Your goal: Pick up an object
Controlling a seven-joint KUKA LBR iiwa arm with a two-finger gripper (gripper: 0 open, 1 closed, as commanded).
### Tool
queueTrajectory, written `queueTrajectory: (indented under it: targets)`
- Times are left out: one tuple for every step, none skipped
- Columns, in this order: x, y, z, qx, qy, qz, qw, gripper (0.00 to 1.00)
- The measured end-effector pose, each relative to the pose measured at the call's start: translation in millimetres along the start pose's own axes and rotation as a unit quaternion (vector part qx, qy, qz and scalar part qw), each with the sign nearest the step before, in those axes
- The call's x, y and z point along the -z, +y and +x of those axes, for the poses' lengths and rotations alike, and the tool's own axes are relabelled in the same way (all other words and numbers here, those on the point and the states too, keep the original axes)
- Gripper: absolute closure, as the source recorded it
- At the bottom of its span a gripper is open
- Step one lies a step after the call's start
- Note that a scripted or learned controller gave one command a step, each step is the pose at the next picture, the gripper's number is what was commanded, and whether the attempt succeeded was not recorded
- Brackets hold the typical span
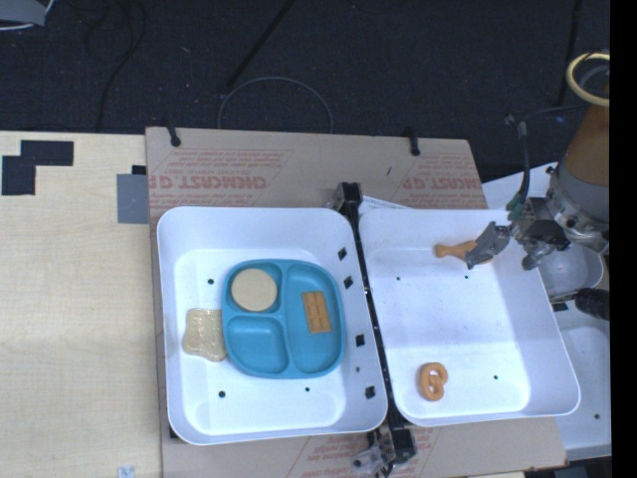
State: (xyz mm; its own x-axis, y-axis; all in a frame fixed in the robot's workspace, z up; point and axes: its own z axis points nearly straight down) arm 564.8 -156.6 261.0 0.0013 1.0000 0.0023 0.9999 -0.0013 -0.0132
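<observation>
My gripper [510, 252] hovers at the right bin's [537, 366] far right side, its two grey fingers spread apart, so it is open. A small tan stick-shaped piece [454, 251] lies just left of the left fingertip [485, 247], touching or nearly touching it, not between the fingers. An orange pretzel [432, 380] lies near the right bin's front wall. In the left bin [184, 237] sits a blue divided tray [269, 352] holding a round beige cracker [253, 289] and a rectangular brown biscuit [317, 312]. A pale bread-like piece [205, 334] rests against the tray's left edge.
The two bins meet at a black hinge strip [360, 297] down the middle. Cardboard [299, 172] lies under both bins. The arm's orange band [587, 142] and cables [526, 182] stand over the right bin's right rim. The right bin's middle floor is bare.
</observation>
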Motion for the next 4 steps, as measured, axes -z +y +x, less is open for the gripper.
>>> queueTrajectory:
  targets:
    - [6,2,0,0.001,-0.001,-0.005,1.0,0.0]
    - [-55,6,8,0.001,0.0,-0.002,1.0,0.0]
    - [-99,8,14,0.001,0.0,-0.003,1.0,0.0]
    - [-163,10,12,0.0,0.0,-0.002,1.0,0.0]
